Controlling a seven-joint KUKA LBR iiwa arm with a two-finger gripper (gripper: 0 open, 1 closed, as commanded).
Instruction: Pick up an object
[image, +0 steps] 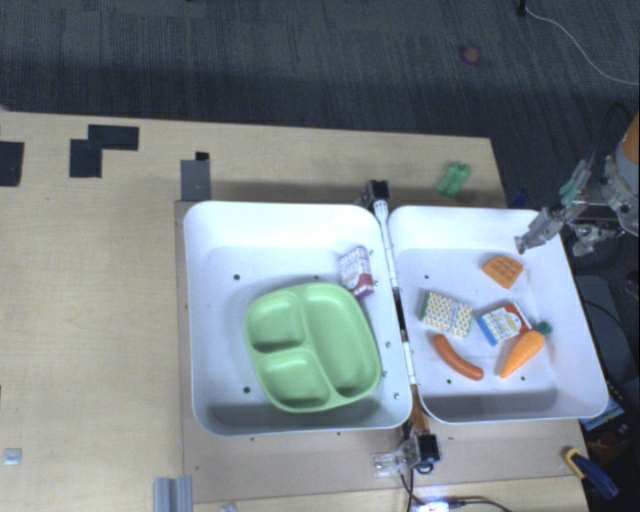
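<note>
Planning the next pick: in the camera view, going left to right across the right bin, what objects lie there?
Patterned packet → sausage → blue-and-white carton → carrot. The orange cracker sits farther back, about level with the carton, so I leave it out. The gripper hangs over the bin's far right edge.

Both bins are plain white: the left bin (215, 300) and the right bin (570, 340). In the left bin lies a pale green divided plate (312, 345); just above its upper right corner is a small packet (355, 270) in white and red. In the right bin: an orange waffle (502, 269), a cream packet with small dots (446, 314), a blue, white and red carton (500, 324), a red-orange sausage (457, 357), and an orange carrot (522, 352) with a green top. The bench (90, 330) is light tan.
</note>
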